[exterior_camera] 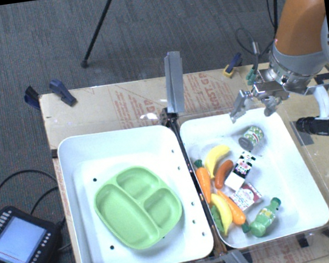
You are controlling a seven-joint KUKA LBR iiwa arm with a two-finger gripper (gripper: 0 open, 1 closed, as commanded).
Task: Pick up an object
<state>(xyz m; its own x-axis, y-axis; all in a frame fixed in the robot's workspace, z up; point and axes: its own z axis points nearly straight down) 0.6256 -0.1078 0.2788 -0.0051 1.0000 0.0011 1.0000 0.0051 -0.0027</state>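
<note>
Honestly, the gripper (252,103) hung with jaws spread and empty above the right bin's (303,156) twelve o'clock rim, so dropping squarely over the can (252,137) looked best.

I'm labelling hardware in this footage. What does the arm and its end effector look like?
The arm has a rounded orange band above a grey wrist section. Black cables loop beside it. The end effector is grey metal with two slim fingers.
</note>
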